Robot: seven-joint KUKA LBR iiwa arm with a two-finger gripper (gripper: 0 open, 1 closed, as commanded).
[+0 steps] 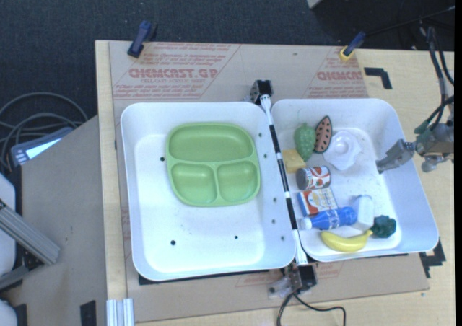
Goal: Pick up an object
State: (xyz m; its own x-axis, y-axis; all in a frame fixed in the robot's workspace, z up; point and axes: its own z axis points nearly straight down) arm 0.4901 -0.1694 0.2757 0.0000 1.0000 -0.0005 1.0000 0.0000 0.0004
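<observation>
The right bin [415, 205] holds several small objects. A green bumpy toy [304, 140] and a watermelon slice [323, 133] lie at its back, next to a white cup-like piece [346, 148]. A yellow block [293, 159], a small can [315, 177] and a blue and red tube [327, 210] sit along its left side. A banana [345, 240] and a broccoli piece [383, 226] lie at the front. My gripper [413, 161] hangs over the bin's right rim, open, with nothing between its fingers.
The left bin [144, 195] carries a green divided plate [214, 163]. A black hinge strip [278, 166] runs between the bins. Cables [439, 65] hang at the far right, and clamps sit on the board's back edge.
</observation>
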